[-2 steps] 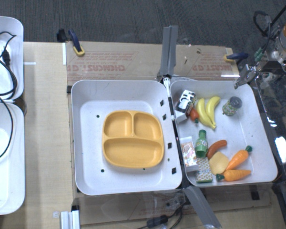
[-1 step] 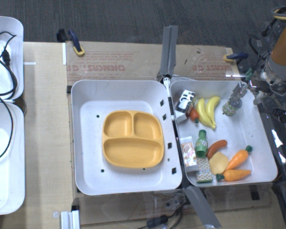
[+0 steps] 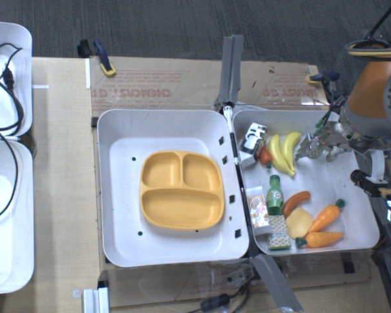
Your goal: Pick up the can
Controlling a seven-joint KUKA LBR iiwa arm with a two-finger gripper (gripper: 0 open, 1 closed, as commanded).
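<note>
The can [image 3: 253, 137], dark with a white label, lies on its side in the back left corner of the right bin [image 3: 362, 204], next to a small red fruit [image 3: 266, 156]. My gripper [image 3: 309, 148] hangs low over the back of that bin, just right of the yellow bananas [image 3: 285, 152]. It is about a hand's width to the right of the can, with the bananas between them. Nothing shows in its grasp.
The right bin also holds a green bottle [image 3: 274, 198], a sausage [image 3: 295, 203], two carrots [image 3: 325, 218], a pale yellow lump [image 3: 299, 223] and two small packets [image 3: 258, 210]. A yellow divided plate [image 3: 182, 190] lies in the left bin [image 3: 117, 175].
</note>
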